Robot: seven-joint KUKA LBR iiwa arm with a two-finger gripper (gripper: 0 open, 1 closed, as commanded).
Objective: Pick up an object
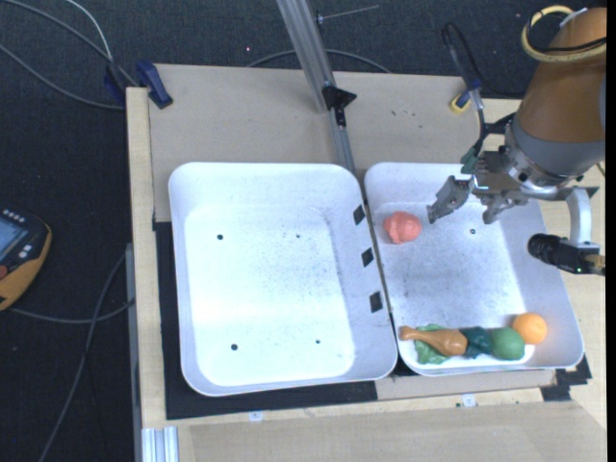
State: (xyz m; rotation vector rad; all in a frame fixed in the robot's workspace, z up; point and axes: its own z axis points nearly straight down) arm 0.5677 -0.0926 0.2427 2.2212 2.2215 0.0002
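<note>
Gaping wide, claw [471, 203] holds nothing.

Arm [563, 85] reaches in from right, fingers [445, 203] spread apart, pointing down.

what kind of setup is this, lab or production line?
Most likely a robot grasping lab: a bench with two white bins, toy items such as a pink object in the right one, cables trailing over dark carpet.
</note>
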